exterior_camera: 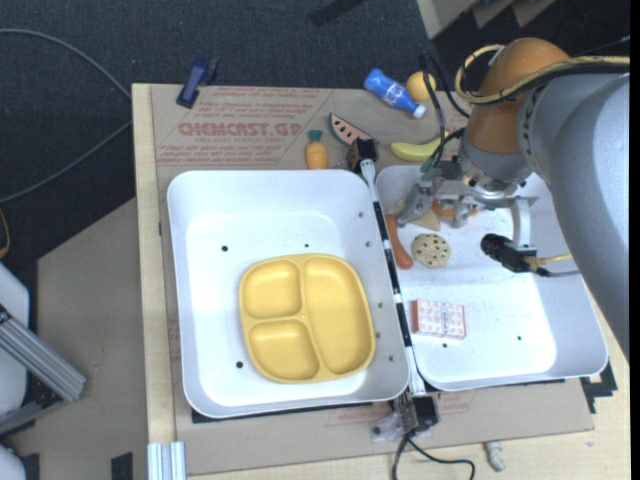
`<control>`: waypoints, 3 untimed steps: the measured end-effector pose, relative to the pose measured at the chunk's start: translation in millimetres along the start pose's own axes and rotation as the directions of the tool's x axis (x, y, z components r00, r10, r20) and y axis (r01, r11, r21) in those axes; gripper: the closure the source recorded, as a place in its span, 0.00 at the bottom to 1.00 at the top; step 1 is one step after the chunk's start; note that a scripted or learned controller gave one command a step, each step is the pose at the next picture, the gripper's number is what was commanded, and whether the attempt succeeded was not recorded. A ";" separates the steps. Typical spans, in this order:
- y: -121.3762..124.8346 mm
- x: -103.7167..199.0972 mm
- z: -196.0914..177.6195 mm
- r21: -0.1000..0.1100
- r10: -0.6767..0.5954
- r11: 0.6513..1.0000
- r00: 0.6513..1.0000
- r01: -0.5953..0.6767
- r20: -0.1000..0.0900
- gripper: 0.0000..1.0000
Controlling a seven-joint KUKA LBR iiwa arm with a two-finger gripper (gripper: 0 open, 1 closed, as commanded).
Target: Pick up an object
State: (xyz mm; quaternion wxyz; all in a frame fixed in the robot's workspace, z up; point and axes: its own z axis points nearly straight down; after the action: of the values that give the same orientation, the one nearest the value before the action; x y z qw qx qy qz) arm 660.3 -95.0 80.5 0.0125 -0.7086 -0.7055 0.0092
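My gripper (440, 196) is low over the far left corner of the right bin (560, 353), under the grey arm with its orange band. A brown toy piece (411, 206) lies right beside it, touching or nearly so. Just in front of the gripper sit a round speckled cookie (431, 250) and an orange sausage-shaped toy (400, 249) along the bin's left wall. A pink-patterned cracker packet (439, 319) lies nearer the front. I see nothing clearly between the gripper's tips.
The left bin (200, 218) holds a yellow divided plate (305, 316). Behind the bins on the cardboard lie a banana (413, 150), a blue bottle (392, 90), a lemon (421, 87), a watermelon slice (346, 128), a small carrot (317, 154) and a blue clip (196, 82).
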 end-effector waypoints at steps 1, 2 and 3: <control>-2.3 -3.3 -8.7 0.008 -0.002 1.000 1.000 0.002 0.007 1.00; -63.8 -25.8 -84.0 -0.031 -0.004 1.000 1.000 0.004 0.006 1.00; -67.4 2.4 -66.1 -0.028 -0.005 1.000 1.000 0.005 0.004 1.00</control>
State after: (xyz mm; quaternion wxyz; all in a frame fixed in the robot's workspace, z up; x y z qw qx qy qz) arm 595.0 -92.7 148.7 0.0015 -0.7068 -0.7074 0.0005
